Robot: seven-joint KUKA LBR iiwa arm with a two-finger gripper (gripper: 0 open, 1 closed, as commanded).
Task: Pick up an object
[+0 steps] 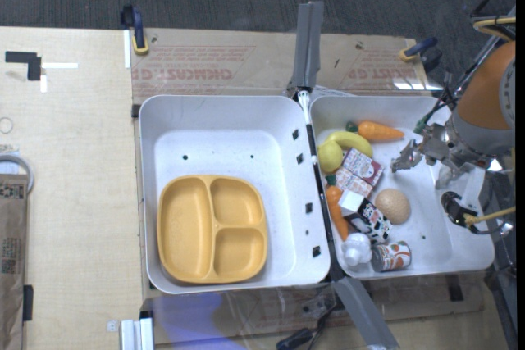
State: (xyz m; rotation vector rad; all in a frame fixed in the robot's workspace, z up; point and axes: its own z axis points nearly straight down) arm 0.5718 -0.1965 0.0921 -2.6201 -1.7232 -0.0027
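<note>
Hovering over the right bin (459, 246), the gripper (408, 157) is showing jaws apart, gripping nothing, near the carrot (380, 130).

Bright even overhead light, soft shadows, mild glare on white bins (156, 127), slightly soft focus

Surface (74, 176): pale wood. Bears two white bins side by side, left bin (221, 115) and right bin (426, 201). Cardboard sheet (221, 61) lies behind them.
</note>
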